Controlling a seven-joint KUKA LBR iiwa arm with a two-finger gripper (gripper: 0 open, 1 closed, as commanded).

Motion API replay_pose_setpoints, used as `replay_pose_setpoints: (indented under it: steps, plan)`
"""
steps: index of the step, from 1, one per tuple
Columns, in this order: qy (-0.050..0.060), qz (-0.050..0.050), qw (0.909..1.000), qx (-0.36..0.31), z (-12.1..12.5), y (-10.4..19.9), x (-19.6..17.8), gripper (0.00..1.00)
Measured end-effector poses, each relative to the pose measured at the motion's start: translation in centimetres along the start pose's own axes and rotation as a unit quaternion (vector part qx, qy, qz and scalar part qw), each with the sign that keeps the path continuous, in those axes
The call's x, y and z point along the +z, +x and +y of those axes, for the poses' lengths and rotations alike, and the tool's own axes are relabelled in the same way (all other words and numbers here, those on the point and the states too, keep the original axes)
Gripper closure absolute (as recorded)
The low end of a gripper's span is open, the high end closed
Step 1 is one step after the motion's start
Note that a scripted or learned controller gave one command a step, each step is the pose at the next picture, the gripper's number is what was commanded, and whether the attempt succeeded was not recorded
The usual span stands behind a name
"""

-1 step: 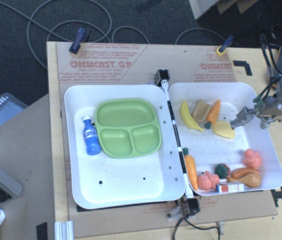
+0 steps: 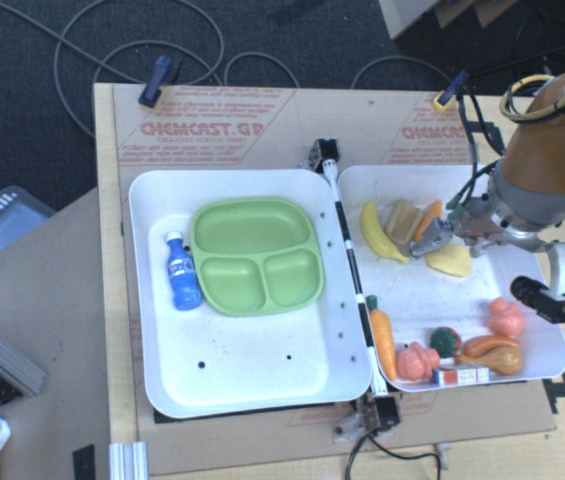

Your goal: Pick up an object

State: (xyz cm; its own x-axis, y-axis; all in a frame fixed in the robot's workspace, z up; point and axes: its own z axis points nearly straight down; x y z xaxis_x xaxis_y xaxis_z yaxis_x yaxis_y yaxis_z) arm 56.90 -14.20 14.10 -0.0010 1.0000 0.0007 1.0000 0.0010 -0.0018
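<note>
Reaching in from the right, the end effector hangs low over the far part of the right bin, its metal tip among the food items there; whether its fingers are spread or closed cannot be told, and nothing is plainly seen between them. Its tip sits just beside a tan bread piece and an orange piece, with a yellow banana to their left and a pale yellow wedge just on the near side. Along the near edge of that bin lie a carrot, pink toys, a green item and a brown drumstick shape. On the left, the other bin carries a green divided tray with a blue bottle to its left. Both bins rest on the worktop.
</note>
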Motion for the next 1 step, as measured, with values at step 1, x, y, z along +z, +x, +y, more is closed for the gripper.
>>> replay_pose_setpoints:
  steps: [1]
  plan:
    - [-0.002,-0.001,1.0000,0.000,9.80,-0.08,-1.48,0.00]
